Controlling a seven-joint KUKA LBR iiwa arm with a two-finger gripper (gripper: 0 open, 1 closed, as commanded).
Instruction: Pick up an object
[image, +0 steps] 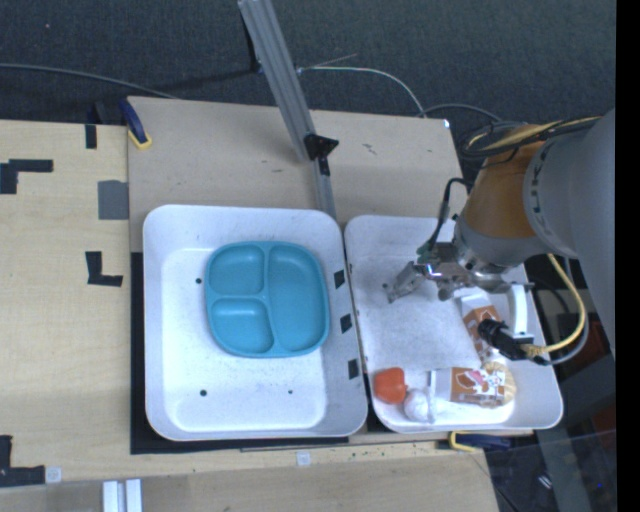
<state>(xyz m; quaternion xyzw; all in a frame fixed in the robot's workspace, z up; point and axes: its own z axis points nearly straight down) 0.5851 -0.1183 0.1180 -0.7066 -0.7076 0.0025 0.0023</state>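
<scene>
The arm is reaching in over the right bin (395, 330), and its gripper (405, 285) is hanging above the bare middle of that bin's floor, well toward the edge shared with the left bin (165, 300). The two grey fingers are pointing toward that shared edge and appear to be slightly apart, though the slant of the view is making this hard to read; nothing is showing between them, so I judge that no object is being carried.

The candidates for picking are all lying along the right bin's near edge and far-right side: an orange block-like piece (389, 383) near the near-left corner, a whitish rounded item (418, 404) just beside it, a printed packet (482, 386) next to that, and another orange-and-white item (480, 322) close under the wrist. A blue divided plate (267, 299) is sitting in the left bin, well apart from the gripper.

As a judgement, the task is looking barely begun: the gripper is sitting over bare floor, apart from every object, so choosing a target, descending, closing and lifting are all remaining.
</scene>
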